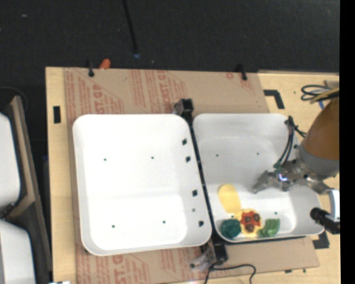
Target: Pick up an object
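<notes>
Several small objects lie in the front part of the right bin [236,129]: a yellow piece [228,197], a red and orange piece [250,219], a teal piece [229,228] and a green piece [272,226]. My gripper [277,180] hangs over the right half of this bin, to the right of the yellow piece and a little behind it. Nothing visible is held in it. The arm [322,136] with its orange band comes in from the right edge.
The left bin [130,176] lies beside the right one, with a row of black clips [192,176] along the shared wall. Both bins rest on a cardboard sheet [136,90]. Cables [316,92] lie at the back right.
</notes>
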Robot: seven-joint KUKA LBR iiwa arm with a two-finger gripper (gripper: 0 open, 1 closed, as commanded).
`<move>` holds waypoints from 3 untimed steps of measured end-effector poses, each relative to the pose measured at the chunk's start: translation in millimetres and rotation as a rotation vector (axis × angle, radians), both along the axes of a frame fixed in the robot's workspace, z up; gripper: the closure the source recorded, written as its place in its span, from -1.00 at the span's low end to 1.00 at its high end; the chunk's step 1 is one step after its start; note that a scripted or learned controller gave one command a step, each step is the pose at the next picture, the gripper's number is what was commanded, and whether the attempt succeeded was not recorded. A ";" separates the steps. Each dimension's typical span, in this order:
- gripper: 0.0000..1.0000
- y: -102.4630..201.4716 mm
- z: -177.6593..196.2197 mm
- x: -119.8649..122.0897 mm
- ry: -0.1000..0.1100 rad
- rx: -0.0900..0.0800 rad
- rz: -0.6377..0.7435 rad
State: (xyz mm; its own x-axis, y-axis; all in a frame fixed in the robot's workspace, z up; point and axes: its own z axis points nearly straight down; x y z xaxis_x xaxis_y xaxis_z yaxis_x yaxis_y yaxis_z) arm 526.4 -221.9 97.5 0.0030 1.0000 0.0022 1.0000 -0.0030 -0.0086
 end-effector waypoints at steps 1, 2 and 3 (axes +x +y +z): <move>-1.00 65.7 75.0 38.3 -0.017 -0.002 0.009; -1.00 92.8 0.0 0.8 -0.003 -0.001 0.003; -1.00 121.9 3.1 -34.7 -0.009 -0.002 0.003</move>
